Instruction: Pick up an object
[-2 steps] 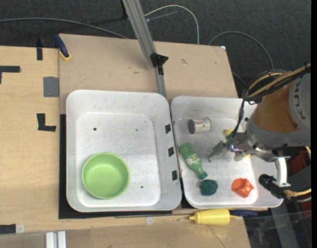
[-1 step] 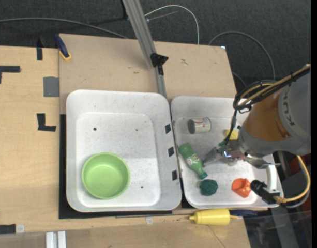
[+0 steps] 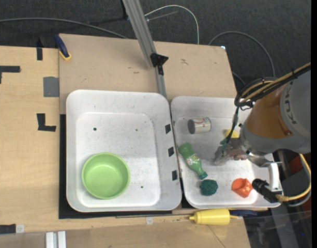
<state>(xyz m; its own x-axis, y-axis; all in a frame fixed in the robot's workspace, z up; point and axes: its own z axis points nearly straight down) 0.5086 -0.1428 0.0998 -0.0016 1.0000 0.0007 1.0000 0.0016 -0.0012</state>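
Bottle (image 3: 192,160), can (image 3: 199,125), perhaps yellow item (image 3: 231,134) flank tool (image 3: 224,155).

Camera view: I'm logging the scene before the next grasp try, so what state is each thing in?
Round green plastic bowl: upright, in left bin.
Green plastic bottle: lying down, right bin.
Small white cylindrical can: on its side.
Dark green lump: resting loose.
Orange block: resting loose.
Gripper: low inside right bin.
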